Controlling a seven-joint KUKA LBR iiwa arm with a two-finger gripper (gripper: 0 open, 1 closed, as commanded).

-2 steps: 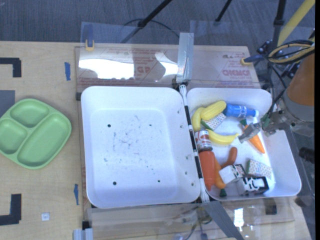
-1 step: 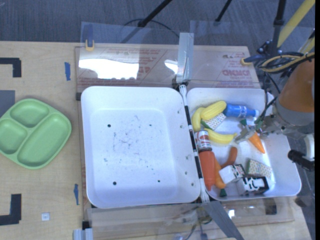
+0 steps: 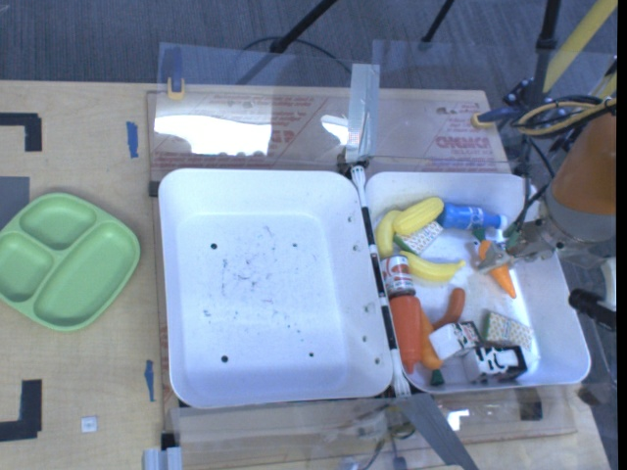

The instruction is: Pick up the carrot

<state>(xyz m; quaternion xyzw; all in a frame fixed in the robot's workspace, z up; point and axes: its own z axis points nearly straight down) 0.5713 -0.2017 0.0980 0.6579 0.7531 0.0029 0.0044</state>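
A small orange carrot [image 3: 504, 280] lies in the right bin [image 3: 573, 346], near its right wall, with its tip pointing to the lower right. My gripper [image 3: 496, 256] reaches in from the right and sits low over the carrot's thick end. Orange shows on both sides of the fingers, so the gripper is shut on the carrot. The grey wrist [image 3: 578, 225] and the orange band [image 3: 596, 164] rise behind it at the right edge.
The right bin also holds two bananas [image 3: 409, 218], a blue bottle [image 3: 468, 215], a ketchup bottle [image 3: 398, 274], a long orange piece [image 3: 409, 329], a sausage [image 3: 452, 306] and small packets [image 3: 502, 346]. The left bin [image 3: 181, 204] adjoins it. A green divided plate [image 3: 65, 259] sits far left.
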